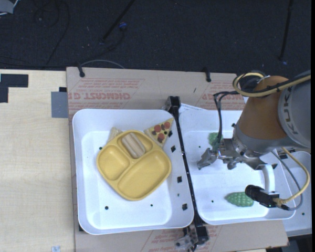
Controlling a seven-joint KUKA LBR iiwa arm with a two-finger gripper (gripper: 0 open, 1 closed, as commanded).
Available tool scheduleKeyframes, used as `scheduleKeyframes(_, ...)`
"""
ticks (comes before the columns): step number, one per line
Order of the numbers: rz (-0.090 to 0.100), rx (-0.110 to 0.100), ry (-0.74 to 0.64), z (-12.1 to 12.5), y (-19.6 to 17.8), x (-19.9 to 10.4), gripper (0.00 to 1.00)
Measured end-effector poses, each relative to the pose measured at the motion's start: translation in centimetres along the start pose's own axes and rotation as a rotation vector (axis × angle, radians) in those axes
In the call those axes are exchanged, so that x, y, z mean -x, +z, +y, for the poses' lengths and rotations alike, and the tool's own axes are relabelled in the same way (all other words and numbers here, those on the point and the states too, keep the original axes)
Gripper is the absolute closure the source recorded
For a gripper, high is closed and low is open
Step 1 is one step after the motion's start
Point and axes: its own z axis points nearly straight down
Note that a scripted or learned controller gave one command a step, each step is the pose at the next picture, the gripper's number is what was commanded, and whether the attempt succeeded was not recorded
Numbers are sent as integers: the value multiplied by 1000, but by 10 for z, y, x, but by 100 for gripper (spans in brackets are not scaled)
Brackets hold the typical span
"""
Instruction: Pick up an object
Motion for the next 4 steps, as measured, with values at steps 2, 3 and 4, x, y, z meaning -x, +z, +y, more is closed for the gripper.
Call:
scheduleKeyframes(2, 0, 2, 6, 1, 35, 9, 100)
scheduleKeyframes(3, -2, 11, 2, 8, -19, 17, 100)
scheduleKeyframes(4, -3, 13, -1, 10, -82, 20, 100)
